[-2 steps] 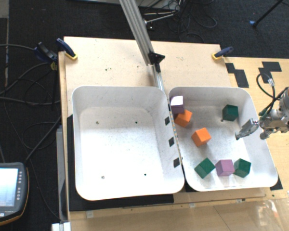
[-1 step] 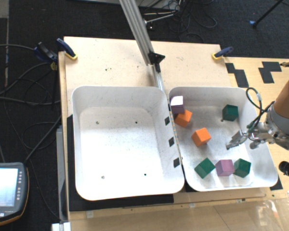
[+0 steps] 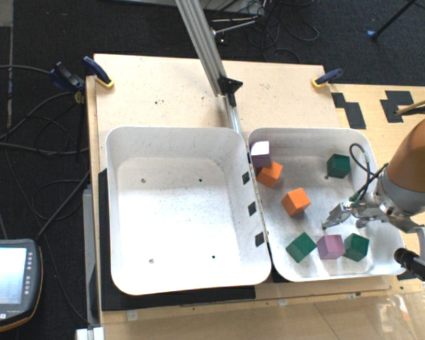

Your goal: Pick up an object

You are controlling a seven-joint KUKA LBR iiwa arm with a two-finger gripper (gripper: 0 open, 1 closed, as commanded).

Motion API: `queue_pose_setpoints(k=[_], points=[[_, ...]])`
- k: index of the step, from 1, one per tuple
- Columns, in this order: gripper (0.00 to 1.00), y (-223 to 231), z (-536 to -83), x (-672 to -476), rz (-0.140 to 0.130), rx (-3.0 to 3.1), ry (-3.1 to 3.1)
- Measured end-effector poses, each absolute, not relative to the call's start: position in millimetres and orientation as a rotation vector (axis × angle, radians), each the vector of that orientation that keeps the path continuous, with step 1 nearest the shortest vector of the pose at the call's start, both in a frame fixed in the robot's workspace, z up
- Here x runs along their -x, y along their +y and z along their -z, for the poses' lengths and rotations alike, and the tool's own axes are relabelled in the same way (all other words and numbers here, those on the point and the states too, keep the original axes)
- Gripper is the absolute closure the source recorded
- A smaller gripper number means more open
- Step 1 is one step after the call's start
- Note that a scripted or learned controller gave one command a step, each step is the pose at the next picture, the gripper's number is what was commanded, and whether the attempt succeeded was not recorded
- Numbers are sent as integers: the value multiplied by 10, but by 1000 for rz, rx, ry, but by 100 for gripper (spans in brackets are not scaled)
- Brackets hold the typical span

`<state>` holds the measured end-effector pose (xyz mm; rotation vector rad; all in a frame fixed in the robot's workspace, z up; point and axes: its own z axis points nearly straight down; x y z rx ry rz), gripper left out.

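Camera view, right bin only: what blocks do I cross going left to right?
White-topped block → orange block by the divider → second orange block → green block → pink block. Two further green blocks overlap in order.

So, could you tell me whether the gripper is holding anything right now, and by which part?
Nothing is held: the gripper hangs above the right bin, with no block between its fingers.

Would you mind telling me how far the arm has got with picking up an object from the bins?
Done: the arm has reached over the right bin, and its gripper sits low among the blocks. In hand: it hangs just above the pink block, beside the orange block. Left: no block is visibly gripped; every block lies on the bin floor, so the grasp and lift remain.
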<state>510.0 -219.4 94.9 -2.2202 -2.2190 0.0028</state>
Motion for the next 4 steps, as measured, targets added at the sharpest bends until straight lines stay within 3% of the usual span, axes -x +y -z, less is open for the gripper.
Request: queue_pose_setpoints(k=[1, 3, 4], points=[[100, -2199, -1082, -5113, 1, 2224, -2222], [100, -2200, -2165, -5150, 4, 2223, -2230], [100, -1723, -2107, -5397, 3, 2213, -2231]])
